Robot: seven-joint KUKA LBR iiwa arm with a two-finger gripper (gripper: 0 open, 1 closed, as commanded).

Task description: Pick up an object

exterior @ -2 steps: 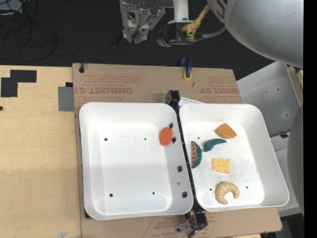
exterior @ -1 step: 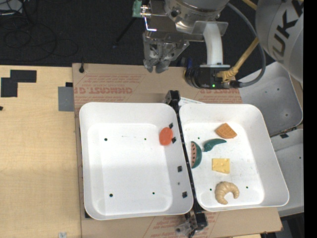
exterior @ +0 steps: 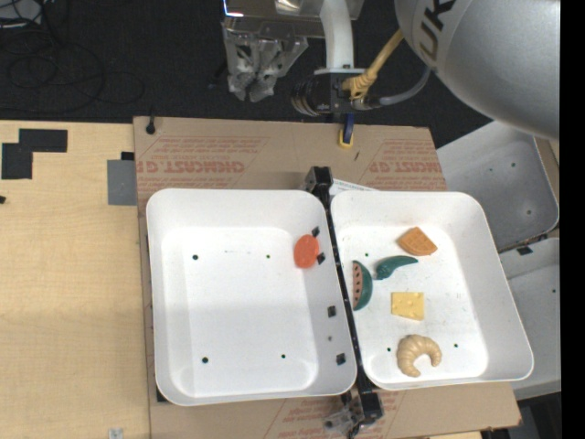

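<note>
2 white bins on a cardboard sheet [exterior: 384, 158]: the left bin [exterior: 238, 373] holds 1 round orange piece [exterior: 306, 251] near its right wall; the right bin [exterior: 457, 210] holds 5 toy foods, namely a tan bread slice [exterior: 417, 241], a teal curved piece [exterior: 394, 265], a watermelon wedge [exterior: 360, 285] at the left wall, a yellow cheese square [exterior: 408, 305] and a croissant [exterior: 419, 353]. The gripper [exterior: 265, 67] hangs high beyond the bins, well apart from every item, holding nothing I can see; whether the claw is open or closed I cannot tell.
</note>
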